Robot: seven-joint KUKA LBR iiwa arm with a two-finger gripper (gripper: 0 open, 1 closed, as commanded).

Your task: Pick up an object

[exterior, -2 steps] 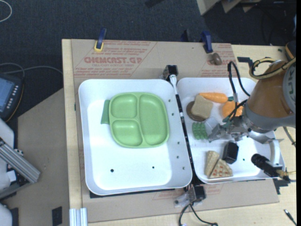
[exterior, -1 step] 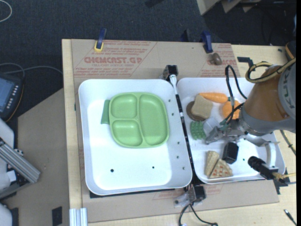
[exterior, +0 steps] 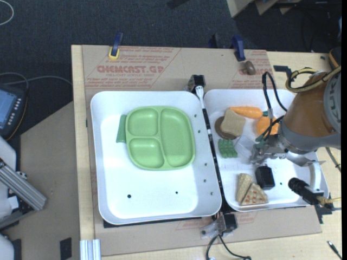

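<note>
The right bin [exterior: 282,202] holds several toy foods. An orange carrot [exterior: 246,112] lies at the back beside a tan bread slice [exterior: 233,123] resting on a brown disc [exterior: 221,129]. A green ridged piece [exterior: 227,148] sits near the bin's left wall. A pizza wedge [exterior: 249,190] lies at the front. My gripper [exterior: 262,151] hangs low over the bin's middle, just right of the green piece. An orange item [exterior: 264,124] is partly hidden behind the wrist. A small black block [exterior: 264,176] lies just below the gripper.
The left bin [exterior: 108,145] holds a green divided plate [exterior: 160,137] toward its back. The grey and orange arm [exterior: 312,118] covers the right bin's right side. Cables [exterior: 295,80] loop above it. Clamps sit on the bench's far edge.
</note>
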